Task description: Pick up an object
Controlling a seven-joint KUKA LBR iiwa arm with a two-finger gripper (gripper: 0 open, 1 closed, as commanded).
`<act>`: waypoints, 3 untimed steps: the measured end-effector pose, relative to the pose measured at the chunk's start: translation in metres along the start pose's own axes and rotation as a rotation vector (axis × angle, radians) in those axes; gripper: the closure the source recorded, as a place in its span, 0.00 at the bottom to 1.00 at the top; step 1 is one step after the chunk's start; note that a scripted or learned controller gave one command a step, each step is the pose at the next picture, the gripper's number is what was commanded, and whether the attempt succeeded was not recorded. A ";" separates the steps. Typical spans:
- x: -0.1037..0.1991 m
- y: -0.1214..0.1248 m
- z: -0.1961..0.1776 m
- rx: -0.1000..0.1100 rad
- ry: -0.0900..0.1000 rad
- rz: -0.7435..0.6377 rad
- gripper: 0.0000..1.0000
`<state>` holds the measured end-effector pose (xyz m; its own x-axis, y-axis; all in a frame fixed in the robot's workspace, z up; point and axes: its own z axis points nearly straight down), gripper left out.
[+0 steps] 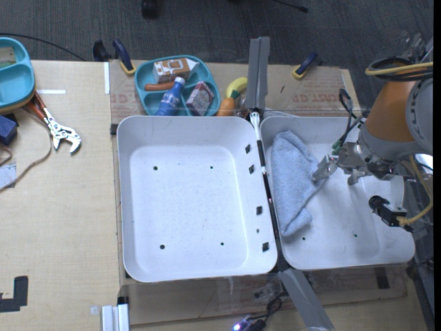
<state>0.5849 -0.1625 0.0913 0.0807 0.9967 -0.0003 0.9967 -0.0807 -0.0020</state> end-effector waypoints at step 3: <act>0.015 0.052 -0.026 0.001 -0.002 0.445 0.00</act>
<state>0.6382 -0.1522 0.1176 0.5022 0.8647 -0.0028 0.8647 -0.5022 -0.0021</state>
